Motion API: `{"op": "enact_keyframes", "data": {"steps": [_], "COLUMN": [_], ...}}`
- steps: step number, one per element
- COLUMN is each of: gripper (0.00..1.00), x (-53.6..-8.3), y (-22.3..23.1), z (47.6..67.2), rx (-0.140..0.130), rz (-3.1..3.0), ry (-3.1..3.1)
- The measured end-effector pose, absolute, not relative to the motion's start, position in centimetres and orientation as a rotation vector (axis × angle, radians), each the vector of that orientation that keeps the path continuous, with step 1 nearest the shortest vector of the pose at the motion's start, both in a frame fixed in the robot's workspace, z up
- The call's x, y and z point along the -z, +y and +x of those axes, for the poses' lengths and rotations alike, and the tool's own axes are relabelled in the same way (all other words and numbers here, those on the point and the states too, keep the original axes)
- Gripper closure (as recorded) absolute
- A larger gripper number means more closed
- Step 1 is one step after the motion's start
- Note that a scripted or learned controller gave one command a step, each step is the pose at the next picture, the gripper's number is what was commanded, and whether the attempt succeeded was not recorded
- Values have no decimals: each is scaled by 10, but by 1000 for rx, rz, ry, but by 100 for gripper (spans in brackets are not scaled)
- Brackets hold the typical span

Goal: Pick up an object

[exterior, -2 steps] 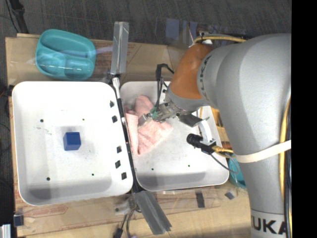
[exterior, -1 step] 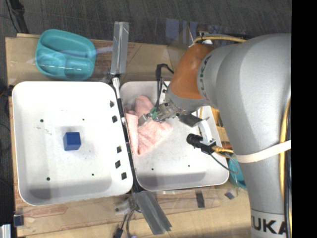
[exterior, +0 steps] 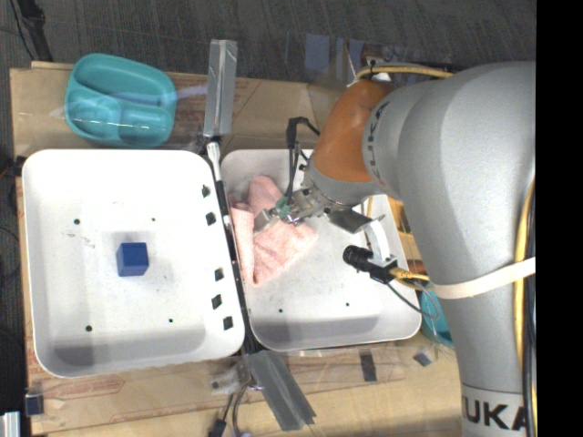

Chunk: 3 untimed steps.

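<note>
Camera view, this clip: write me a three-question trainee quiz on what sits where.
1. True or false: the blue cube lies in the left bin.
2. Which bin holds the pink cloth? A) left bin B) right bin C) neither
3. Fill in: the pincer is down at the ____ cloth.

Key:
1. True.
2. B. The cloth lies against that bin's left wall.
3. Pink. Whether it grips the cloth cannot be told from this view.

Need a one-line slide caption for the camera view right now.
KUKA arm's end effector down on the pink cloth in the right bin; blue cube sits in the left bin.
</note>
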<state>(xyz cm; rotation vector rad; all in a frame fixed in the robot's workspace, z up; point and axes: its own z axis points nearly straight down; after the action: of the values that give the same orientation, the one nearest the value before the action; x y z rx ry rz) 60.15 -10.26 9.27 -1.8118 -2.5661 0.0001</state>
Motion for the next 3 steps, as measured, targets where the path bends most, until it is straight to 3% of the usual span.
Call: {"op": "enact_keyframes", "data": {"steps": [1, 2, 3], "gripper": [0, 0, 0], "x": [-93, -94, -95], "y": [-143, -116, -124], "z": [626, 651, 659], "rx": [1, 2, 3], "rz": [-2052, -1774, -1739], "ry": [-2381, -2598, -2624]}}
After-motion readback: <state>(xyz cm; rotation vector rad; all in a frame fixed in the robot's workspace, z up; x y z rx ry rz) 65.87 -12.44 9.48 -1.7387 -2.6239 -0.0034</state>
